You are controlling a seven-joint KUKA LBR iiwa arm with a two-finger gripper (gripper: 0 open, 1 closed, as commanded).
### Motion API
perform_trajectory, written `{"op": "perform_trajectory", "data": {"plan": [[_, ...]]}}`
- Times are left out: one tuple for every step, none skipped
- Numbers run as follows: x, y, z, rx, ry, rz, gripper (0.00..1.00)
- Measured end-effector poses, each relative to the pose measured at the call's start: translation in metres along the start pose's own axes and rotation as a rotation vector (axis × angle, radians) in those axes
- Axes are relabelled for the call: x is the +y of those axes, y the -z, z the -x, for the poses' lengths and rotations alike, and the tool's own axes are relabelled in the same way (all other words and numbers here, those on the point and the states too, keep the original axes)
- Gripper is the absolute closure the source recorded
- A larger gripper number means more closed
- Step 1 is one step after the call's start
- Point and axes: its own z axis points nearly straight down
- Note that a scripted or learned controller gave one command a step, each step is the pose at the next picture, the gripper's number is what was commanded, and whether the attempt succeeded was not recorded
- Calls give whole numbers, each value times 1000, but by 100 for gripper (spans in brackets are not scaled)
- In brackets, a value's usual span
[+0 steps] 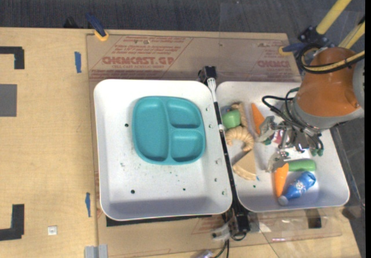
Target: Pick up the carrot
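Observation:
Two orange carrot-like pieces lie in the right bin [336, 193]. One is a slim orange piece [256, 116] near the bin's upper middle. The other is a stubby orange cone [280, 179] at the lower middle, next to a green piece [301, 165]. My gripper [279, 142] hangs low over the bin's middle, between the two orange pieces, under the orange wrist band [327, 86]. Its metal tip sits just above the stubby cone. I see nothing clearly held.
The left bin [116, 187] holds a teal divided plate [168, 129]. In the right bin also lie a green round item [232, 118], tan curved pieces [242, 138], a pale wedge [246, 165] and a blue item [301, 185]. A black clamp [207, 72] stands between the bins.

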Motion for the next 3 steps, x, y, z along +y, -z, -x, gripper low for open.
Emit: {"op": "perform_trajectory", "data": {"plan": [[-10, -11, -56, -22, -188, -1, 0], [-10, 2, -52, -35, -186, -3, 100], [-10, 2, -53, -33, -186, -3, 0]]}}
